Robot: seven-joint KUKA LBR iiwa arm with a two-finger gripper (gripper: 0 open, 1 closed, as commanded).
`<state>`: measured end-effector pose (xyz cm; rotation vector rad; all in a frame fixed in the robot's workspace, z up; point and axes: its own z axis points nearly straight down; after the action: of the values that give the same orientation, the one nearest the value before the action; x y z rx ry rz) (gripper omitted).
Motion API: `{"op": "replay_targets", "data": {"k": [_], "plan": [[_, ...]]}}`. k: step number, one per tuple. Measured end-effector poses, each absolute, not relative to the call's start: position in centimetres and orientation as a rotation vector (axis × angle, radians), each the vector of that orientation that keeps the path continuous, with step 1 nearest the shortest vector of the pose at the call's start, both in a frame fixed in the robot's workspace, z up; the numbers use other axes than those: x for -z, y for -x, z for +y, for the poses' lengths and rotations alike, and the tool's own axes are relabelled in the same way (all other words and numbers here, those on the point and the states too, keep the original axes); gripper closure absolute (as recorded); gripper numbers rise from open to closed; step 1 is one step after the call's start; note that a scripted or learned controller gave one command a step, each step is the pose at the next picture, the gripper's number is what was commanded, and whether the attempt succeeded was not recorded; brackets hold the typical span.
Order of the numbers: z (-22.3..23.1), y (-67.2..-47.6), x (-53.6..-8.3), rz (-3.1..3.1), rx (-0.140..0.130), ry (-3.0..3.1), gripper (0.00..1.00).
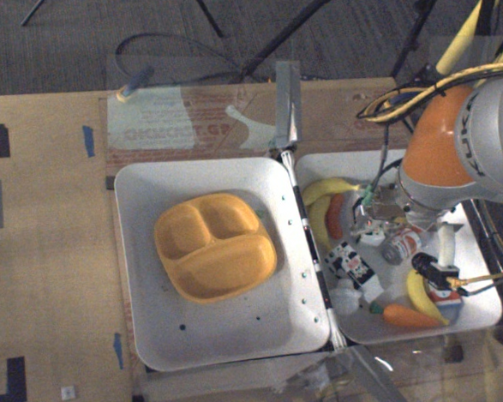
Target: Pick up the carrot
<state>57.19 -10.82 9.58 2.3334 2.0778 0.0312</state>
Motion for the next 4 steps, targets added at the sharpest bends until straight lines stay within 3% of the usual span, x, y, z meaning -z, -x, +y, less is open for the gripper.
{"op": "replay_targets", "data": {"k": [1,2,4], "plan": [[-5.9,-53.3,-18.4,1.788,0.000,-2.583,1.00],[-1.5,-53.8,-22.5,1.170,0.003,-2.916,1.00],[-1.9,-57.8,-21.7,0.317,0.003,-3.126,1.00]]}}
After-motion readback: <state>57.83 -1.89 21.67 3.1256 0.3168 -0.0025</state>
